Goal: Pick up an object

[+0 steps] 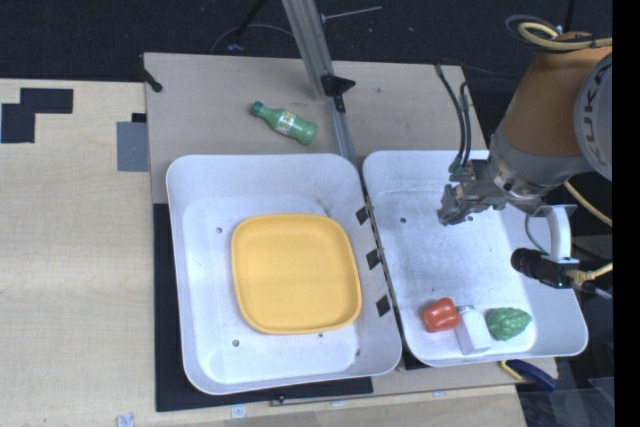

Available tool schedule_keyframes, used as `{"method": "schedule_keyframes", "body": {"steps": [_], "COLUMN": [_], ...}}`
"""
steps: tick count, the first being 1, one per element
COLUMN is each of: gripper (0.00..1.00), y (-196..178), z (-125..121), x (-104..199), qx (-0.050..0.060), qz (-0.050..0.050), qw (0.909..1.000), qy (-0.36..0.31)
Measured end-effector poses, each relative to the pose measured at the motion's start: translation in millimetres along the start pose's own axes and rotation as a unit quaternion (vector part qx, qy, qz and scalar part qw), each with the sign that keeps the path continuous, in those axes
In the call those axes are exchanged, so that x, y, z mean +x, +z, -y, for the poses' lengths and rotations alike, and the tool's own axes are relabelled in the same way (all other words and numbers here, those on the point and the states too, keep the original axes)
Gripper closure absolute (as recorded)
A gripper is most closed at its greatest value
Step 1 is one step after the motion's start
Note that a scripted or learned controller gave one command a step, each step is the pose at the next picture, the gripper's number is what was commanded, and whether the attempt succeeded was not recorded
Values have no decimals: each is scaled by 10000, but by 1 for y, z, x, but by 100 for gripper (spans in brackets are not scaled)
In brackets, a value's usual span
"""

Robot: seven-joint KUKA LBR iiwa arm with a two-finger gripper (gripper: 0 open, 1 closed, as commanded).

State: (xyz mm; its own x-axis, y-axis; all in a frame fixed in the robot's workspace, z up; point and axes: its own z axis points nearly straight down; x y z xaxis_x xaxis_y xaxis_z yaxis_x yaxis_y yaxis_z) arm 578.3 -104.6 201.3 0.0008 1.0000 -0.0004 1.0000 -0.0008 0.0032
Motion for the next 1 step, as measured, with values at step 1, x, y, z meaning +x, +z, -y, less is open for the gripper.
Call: {"method": "schedule_keyframes", "body": {"steps": [1], "gripper": [100], "y": [-62], "z": [-4], "x": [-3], "qx": [-9], "qz": [1], "qw": [10000], "qy": [1]}}
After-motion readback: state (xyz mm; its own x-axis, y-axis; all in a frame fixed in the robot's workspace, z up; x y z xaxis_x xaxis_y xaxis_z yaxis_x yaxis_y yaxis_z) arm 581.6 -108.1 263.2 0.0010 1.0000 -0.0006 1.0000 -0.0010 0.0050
